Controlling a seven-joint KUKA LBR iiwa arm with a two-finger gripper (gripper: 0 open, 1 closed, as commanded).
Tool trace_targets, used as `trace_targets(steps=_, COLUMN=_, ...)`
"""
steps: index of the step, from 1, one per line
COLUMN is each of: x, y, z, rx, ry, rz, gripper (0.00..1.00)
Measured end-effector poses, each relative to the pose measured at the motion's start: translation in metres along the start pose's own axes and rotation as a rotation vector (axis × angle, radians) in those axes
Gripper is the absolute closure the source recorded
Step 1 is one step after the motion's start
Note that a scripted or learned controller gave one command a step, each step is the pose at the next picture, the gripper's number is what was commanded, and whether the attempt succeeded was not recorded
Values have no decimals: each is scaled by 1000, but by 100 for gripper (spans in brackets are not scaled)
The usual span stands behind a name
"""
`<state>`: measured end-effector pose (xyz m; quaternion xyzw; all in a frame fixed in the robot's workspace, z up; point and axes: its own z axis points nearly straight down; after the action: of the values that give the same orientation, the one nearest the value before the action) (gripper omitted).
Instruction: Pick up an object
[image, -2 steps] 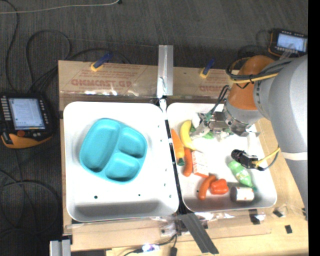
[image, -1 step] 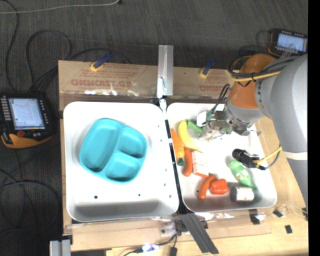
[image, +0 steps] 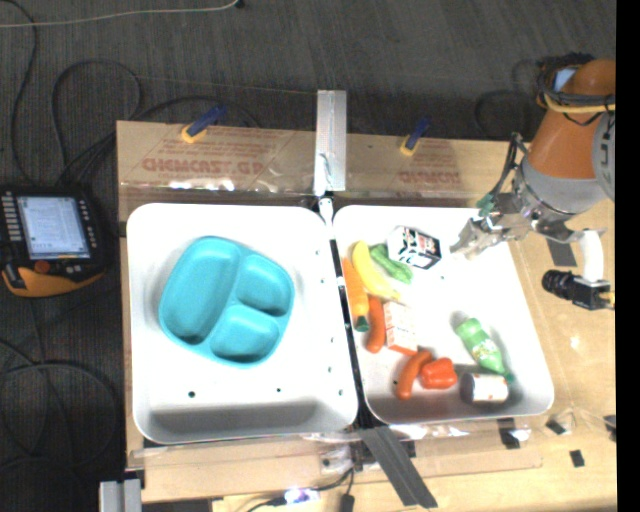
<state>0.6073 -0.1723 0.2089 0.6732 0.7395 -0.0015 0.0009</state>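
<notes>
Your likely pick, the black-and-white carton (image: 414, 246), lies near the right bin's (image: 530, 330) far edge, beside the banana (image: 372, 270). The tool (image: 474, 238) hovers just right of it, holding nothing; its opening can't be told.

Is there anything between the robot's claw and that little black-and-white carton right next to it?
Nothing visible. The gripper sits at the right bin's upper right, and the small black-and-white carton lies just to its left across bare white floor. The yellow banana and green pepper lie on the carton's far side.
</notes>
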Motion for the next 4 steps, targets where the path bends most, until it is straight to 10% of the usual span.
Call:
trace_targets(steps=2, x=-47, y=-66, z=-16, rx=2, ry=-1, rz=-20, gripper=100)
trace_targets(steps=4, x=-18, y=-70, z=4, rx=1, ry=1, rz=-107, gripper=100)
